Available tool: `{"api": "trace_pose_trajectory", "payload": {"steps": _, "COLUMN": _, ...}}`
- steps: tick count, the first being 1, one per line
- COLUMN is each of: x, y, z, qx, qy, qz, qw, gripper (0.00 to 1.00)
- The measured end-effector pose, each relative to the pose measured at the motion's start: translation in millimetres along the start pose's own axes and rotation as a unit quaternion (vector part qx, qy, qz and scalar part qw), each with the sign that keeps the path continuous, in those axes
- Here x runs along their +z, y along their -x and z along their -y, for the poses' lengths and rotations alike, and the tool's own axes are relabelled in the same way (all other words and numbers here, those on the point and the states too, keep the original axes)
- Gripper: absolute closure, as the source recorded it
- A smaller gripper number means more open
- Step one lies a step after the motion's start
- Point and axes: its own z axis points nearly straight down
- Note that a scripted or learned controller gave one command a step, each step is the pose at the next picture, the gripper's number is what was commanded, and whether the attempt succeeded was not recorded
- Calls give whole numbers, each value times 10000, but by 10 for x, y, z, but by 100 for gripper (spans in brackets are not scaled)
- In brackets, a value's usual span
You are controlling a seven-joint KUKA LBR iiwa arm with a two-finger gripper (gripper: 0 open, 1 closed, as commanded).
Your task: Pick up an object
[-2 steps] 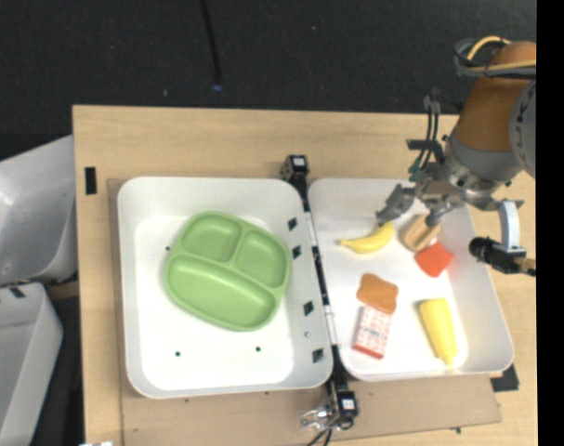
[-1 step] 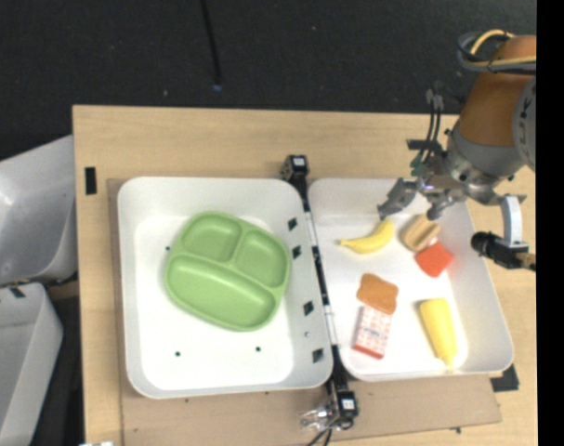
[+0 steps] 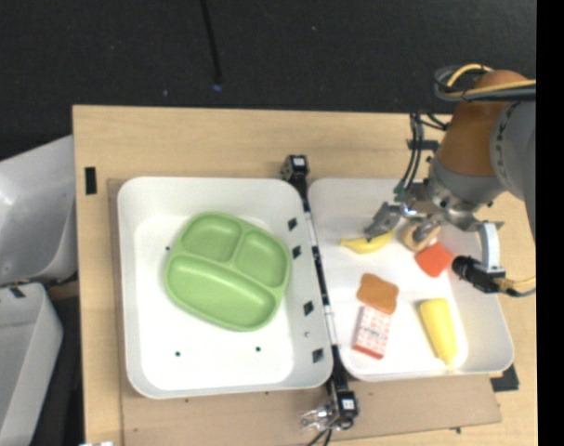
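My gripper [image 3: 400, 228] hangs low over the back of the right bin [image 3: 491, 342], open, with nothing between its fingers. A small yellow banana [image 3: 366, 243] lies just below and left of its left finger [image 3: 384, 220]. An orange-red block [image 3: 434, 260] sits just right of the other finger. Further forward lie a brown and orange piece [image 3: 378, 292], a red and white box [image 3: 373, 331] and a yellow oblong object [image 3: 439, 329].
The left bin [image 3: 137, 342] holds a green divided plate [image 3: 228, 269]. A raised divider with black clips [image 3: 311, 277] runs between the bins. The arm [image 3: 477, 147] comes in over the right bin's back right corner, with cables by the wrist.
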Motion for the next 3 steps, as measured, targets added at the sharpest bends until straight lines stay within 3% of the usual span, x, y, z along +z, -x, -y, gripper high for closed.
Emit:
{"api": "trace_pose_trajectory", "payload": {"steps": 1, "x": 481, "y": 12, "z": 5, "qx": 18, "qy": 4, "qz": 2, "qw": 10000, "gripper": 0}}
{"api": "trace_pose_trajectory", "payload": {"steps": 2, "x": 337, "y": 22, "z": -13, "qx": 28, "qy": 39, "qz": 4, "qw": 10000, "gripper": 100}}
{"api": "trace_pose_trajectory", "payload": {"steps": 3, "x": -273, "y": 43, "z": 54, "qx": 46, "qy": 46, "qz": -2, "qw": 10000, "gripper": 100}}
